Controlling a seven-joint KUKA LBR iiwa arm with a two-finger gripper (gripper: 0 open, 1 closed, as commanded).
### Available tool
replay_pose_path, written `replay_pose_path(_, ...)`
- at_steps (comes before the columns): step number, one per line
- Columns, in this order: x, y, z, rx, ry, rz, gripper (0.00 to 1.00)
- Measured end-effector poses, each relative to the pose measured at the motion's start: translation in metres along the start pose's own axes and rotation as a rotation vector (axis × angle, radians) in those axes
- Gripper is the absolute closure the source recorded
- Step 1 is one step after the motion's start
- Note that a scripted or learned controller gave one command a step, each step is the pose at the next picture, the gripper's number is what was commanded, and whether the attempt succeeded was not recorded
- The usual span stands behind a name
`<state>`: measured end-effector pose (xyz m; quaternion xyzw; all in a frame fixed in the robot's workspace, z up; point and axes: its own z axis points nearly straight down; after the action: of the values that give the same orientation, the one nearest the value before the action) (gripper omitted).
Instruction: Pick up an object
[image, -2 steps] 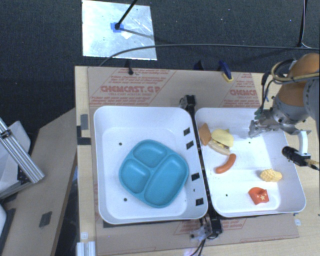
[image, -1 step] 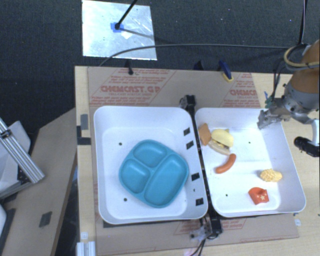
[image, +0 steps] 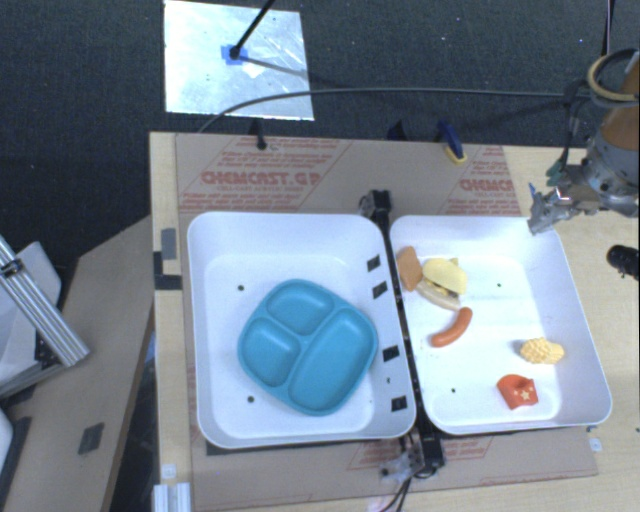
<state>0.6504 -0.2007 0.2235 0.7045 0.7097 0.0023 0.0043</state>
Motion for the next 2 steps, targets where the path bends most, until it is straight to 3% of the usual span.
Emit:
replay_pose_path(1,0.000,0.002,-0.044,0.002,0.001,0.000,1.00)
replay_pose_path(2,0.041,-0.007,-0.037,0.008,0.003,-0.002,1.00)
